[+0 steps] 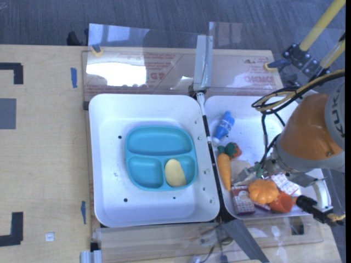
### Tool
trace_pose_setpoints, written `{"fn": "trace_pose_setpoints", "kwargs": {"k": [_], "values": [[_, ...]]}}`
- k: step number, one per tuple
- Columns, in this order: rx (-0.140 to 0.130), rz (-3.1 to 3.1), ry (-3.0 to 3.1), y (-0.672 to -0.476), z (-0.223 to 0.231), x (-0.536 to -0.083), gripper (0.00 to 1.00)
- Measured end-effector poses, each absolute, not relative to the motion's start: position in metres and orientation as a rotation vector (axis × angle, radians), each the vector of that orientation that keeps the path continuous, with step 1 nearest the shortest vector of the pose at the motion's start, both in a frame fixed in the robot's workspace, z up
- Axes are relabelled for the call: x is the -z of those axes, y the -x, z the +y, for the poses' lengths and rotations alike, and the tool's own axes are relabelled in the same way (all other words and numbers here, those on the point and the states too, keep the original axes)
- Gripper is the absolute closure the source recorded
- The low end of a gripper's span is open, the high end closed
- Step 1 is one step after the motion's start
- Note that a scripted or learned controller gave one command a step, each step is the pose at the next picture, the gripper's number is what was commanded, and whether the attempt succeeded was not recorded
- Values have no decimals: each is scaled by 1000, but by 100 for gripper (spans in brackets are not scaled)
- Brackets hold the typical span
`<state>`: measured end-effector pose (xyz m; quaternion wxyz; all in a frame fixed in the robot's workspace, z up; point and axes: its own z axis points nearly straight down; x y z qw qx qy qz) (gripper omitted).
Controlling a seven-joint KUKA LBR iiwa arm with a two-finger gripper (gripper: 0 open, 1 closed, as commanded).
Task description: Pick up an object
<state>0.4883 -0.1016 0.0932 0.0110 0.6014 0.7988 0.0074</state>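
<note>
The right bin point(247, 106) holds a jumble of toy food. An orange carrot point(224, 170) lies along its left wall, with a small red and green piece point(232, 149) just above it and a blue bottle point(222, 127) farther back. An orange pumpkin point(263, 191) sits near the front, beside a red item point(282, 203) and a pink packet point(243, 199). My gripper point(258, 171) hangs low over this pile, just above the pumpkin and right of the carrot. The arm's orange band point(310, 130) covers the bin's right part.
The left bin point(109, 196) carries a blue divided tray point(159, 141), and a yellow oval object point(175, 172) rests in its lower right compartment. A clear divider point(203, 64) stands behind the bins. Black cables point(279, 100) loop above the arm.
</note>
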Motion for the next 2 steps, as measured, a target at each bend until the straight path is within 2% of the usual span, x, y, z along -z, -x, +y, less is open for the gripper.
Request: {"fn": "trace_pose_setpoints", "kwargs": {"k": [1, 2], "values": [[-15, 2131, -2293, -552, -102, -91, 0], [-22, 2133, -2287, -554, -100, -103, 100]]}}
